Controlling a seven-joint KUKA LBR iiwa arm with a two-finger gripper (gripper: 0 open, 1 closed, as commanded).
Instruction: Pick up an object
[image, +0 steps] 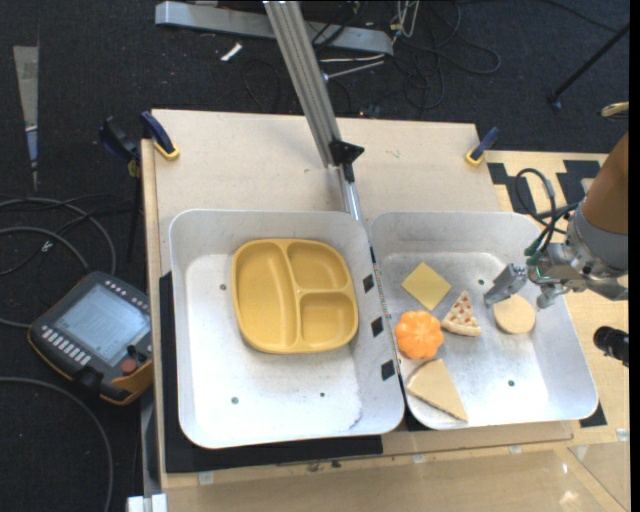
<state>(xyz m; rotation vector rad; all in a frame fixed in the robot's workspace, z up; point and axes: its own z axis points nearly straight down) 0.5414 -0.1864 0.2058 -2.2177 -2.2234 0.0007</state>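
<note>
Right bin (560, 395), near edge: pale wedge (437, 388). Behind it orange ball (419, 334), pizza slice (462, 316), round tan disc (515, 318), then yellow square (427, 285). Claw (527, 285) sits just above the disc, jaws spread, gripping nothing. Left bin (200, 300) has yellow divided tray (295, 295).

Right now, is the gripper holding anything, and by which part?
Nothing is held. The open gripper hovers just above the round beige piece, no object between its fingers.

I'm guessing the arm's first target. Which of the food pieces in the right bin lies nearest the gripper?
The pale round piece, just below the gripper at the bin's right side. The pizza slice, yellow square, orange and tan wedge all lie farther left.
</note>
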